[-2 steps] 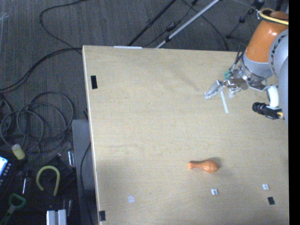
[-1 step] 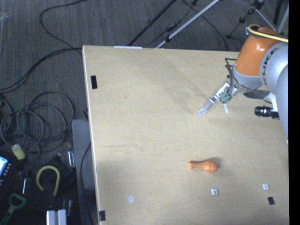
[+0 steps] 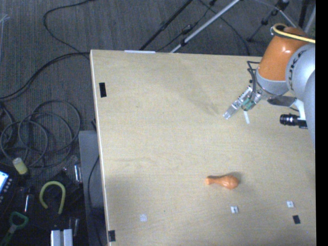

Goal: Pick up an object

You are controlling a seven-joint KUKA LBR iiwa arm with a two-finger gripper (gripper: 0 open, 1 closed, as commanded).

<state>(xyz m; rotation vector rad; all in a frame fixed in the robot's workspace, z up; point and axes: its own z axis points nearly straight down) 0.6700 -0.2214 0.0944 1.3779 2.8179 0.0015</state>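
The gripper sits at the right of the frame, its two thin fingers spread apart with nothing between them, pointing down and left over the bare tan bench top. Above it rises the arm with its orange band. The orange pear-shaped object lies on the bench lower down, well apart from the gripper, narrow end leftward.

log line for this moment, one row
arm: upper right | tool: above bench, apart from toy | orange toy: lying on bench, lower middle | grasp: none
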